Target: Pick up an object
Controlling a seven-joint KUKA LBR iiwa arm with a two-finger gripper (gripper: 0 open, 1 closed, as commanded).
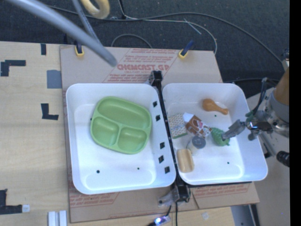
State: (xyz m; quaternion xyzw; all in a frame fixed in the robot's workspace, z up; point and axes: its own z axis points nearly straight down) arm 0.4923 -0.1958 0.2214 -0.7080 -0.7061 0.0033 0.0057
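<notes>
Pale wood surface point(28, 140) on the left carries a few dark tape marks; a printed cardboard sheet point(141, 65) lies under the two bins, held at its far edge by a yellow clamp point(79, 51) and a blue-and-yellow clamp point(185, 50).

Left bin point(117, 175), white and shallow: holds one green divided plate point(121, 124) with three compartments, lying flat toward the bin's far half. A black divider strip point(162, 126) runs between the bins.

Right bin point(221, 171), objects clustered in its left and middle part:
- patterned cloth-like square point(177, 125), just beside the divider;
- tan block resembling a bread piece point(185, 160), near the front left corner, apart from the others;
- red-and-white packet point(196, 125), touching the patterned square;
- small grey round item point(199, 142), just in front of the packet;
- orange drumstick-shaped toy point(215, 106), toward the far wall, apart from the cluster;
- green toy point(217, 136), right of the grey item.

Tool point(233, 129) reaches in over the right wall of the right bin, its dark tip touching or just above the right side of the green toy. Finger spacing: cannot tell; the tip reads as one dark shape. Green toy sits on the bin floor. Arm point(282, 91) enters at the right edge, orange band visible.
</notes>
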